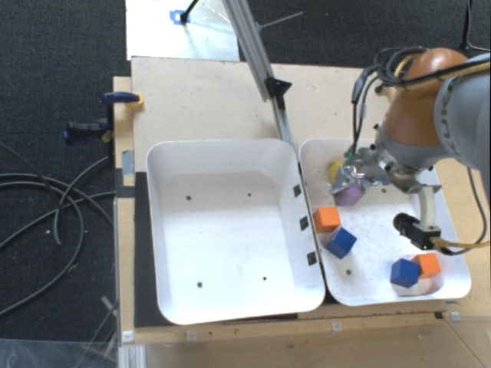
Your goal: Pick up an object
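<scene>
Purple, and small, the lump [350, 194] lies in the right bin [453, 286] near its upper left corner, with a yellow piece [336, 172] just beside it at the top. The tool [353, 176] is down right over these two, touching or nearly touching the purple lump; from this slant nothing shows whether it is open, closed, or gripping, so that cannot be told.

Judging by its rounded, dull look, the purple lump is probably light and a little soft, likely foam or plastic, not fragile. Its curved sides could slip out of a pinch, so the best hold would be across its middle, low down, clear of the yellow piece. That neighbour sits so close that it may be nudged or caught along with it.

Other choices lie in the same bin: an orange cube [327, 218] and a blue cube [341, 242] near the left wall, touching or almost so, and a second blue cube [403, 273] beside a second orange one [428, 264] in the lower right corner. Their flat faces should be easier to pinch squarely.

Reaching in from the right, the arm [460, 117] bends over the bin, its orange band [418, 98] high above the wrist, the wrist pointing down and left. The left bin [165, 159] sits alongside on the desk [199, 98].
</scene>
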You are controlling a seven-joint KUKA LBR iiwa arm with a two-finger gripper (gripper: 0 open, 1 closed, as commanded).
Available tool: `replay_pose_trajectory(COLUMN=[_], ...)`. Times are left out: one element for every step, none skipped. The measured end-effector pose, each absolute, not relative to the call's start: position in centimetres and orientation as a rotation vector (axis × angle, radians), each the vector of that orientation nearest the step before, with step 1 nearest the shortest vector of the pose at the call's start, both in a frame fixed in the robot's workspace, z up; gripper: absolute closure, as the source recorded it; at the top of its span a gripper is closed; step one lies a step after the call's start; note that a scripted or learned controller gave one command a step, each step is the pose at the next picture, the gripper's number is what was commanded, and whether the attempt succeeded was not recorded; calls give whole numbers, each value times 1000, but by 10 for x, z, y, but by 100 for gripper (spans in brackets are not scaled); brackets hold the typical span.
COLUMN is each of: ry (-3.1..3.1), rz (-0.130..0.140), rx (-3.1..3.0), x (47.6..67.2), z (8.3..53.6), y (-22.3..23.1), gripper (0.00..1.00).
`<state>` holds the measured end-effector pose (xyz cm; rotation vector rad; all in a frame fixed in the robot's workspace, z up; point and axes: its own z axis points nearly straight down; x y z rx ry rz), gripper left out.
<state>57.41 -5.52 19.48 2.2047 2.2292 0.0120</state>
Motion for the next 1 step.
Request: replay_pose_trajectory(ry=[2239], rz=[1], rx=[2211], x=[529], z=[190], y=[17], gripper=[100])
